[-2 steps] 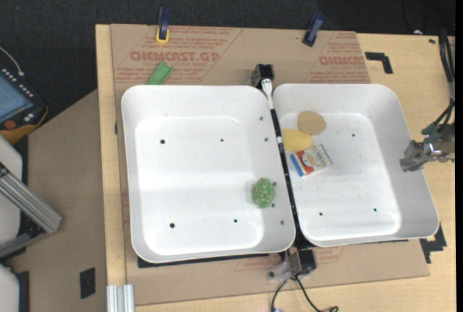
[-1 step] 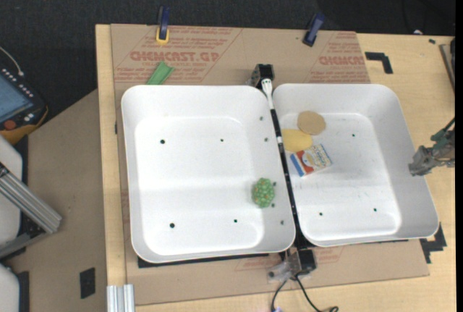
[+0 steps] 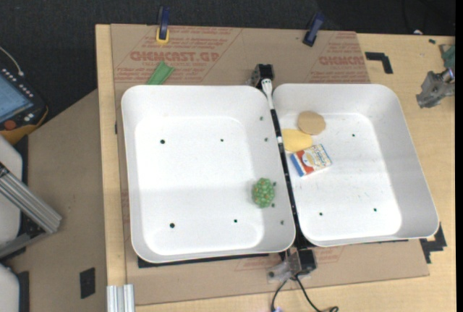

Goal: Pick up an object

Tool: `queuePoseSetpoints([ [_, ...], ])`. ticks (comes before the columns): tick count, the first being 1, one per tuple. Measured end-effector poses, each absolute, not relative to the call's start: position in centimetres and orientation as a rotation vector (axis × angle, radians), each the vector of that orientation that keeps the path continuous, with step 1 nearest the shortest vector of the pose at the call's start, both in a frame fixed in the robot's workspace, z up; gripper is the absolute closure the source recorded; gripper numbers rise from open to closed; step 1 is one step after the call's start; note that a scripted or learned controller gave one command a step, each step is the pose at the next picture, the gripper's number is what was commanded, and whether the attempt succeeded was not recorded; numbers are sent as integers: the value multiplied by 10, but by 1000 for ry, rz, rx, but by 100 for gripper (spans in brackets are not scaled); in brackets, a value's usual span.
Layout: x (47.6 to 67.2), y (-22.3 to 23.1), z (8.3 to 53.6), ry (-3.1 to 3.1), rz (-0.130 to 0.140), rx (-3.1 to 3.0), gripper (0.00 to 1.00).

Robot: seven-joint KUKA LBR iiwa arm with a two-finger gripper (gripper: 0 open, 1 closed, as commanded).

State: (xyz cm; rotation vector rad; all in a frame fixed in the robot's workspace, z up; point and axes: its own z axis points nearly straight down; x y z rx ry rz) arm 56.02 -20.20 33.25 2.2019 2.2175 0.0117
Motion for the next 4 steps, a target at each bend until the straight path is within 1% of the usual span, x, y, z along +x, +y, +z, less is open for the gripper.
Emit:
queuePoseSetpoints([
  [1, 485, -226, 335, 2217, -2, 2228, 100],
  [2, 486, -223, 255, 2224, -4, 2227, 100],
  [3, 492, -180, 230, 2229, 0, 2220, 100],
  [4, 479, -227, 341, 2207, 5, 2215, 100],
])
